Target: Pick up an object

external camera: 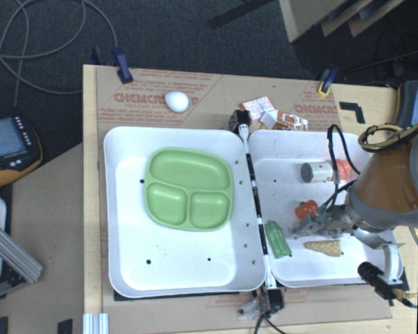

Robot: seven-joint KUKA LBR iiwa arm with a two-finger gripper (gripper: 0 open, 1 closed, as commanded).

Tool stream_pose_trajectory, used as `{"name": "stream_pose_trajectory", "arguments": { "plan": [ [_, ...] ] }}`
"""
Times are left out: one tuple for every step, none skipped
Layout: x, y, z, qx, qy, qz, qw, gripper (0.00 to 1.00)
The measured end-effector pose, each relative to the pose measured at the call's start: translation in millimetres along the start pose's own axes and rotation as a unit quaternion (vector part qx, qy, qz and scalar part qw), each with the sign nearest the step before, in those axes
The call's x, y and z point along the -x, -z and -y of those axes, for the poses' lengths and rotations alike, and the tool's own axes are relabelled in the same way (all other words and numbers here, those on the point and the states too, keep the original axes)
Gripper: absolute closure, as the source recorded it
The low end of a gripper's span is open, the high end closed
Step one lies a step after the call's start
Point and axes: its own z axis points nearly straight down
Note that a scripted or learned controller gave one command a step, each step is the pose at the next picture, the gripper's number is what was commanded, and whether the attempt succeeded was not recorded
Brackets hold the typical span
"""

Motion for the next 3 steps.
{"name": "stream_pose_trajectory", "arguments": {
  "plan": [
    [-18,-9,-69,0.001,0.002,0.000,1.0000,0.00],
    [-18,1,-69,0.002,0.002,0.001,1.0000,1.00],
    [-78,91,-89,0.001,0.002,0.000,1.0000,1.00]
  ]
}}
